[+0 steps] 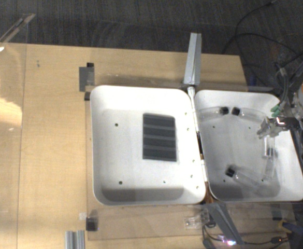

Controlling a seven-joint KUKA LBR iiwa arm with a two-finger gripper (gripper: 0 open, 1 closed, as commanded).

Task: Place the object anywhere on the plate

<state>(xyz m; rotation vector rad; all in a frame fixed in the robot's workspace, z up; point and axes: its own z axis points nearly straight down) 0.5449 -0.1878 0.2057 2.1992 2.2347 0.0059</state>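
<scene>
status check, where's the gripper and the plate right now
Gripper over right bin, jaws unreadable. Dark ribbed plate flat in left bin, nothing on it. Small dark pieces in right bin.

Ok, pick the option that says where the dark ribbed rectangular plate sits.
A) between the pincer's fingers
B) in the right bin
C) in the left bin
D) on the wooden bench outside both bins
C: the dark ribbed plate lies flat near the middle of the left bin, well apart from the pincer, which is over the right bin.
</scene>
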